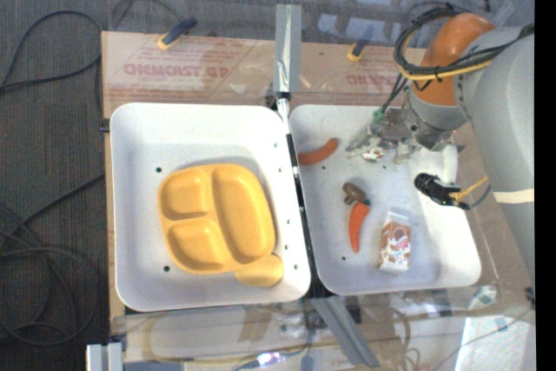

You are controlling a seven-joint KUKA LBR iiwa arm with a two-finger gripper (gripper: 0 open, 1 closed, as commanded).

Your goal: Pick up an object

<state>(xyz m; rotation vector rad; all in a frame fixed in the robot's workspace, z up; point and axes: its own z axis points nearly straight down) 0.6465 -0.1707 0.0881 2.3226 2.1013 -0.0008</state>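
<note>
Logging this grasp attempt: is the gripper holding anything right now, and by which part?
It cannot be told. The gripper is low in the right bin, beside the sausage, and the view does not show anything between its fingers.

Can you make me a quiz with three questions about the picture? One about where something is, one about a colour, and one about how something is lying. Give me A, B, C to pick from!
1. Where is the carrot?
A. in the right bin
B. in the left bin
C. on the floor

2. What colour is the divided tray?
A. blue
B. yellow
C. green

3. How does the snack packet sit?
A. standing on its edge
B. hanging from the gripper
C. lying flat on the bin floor

Answers: 1 A, the carrot lies beside the packet in the bin under the arm. 2 B, the tray is yellow all over. 3 C, the packet's printed face points up, apart from the gripper.
</note>
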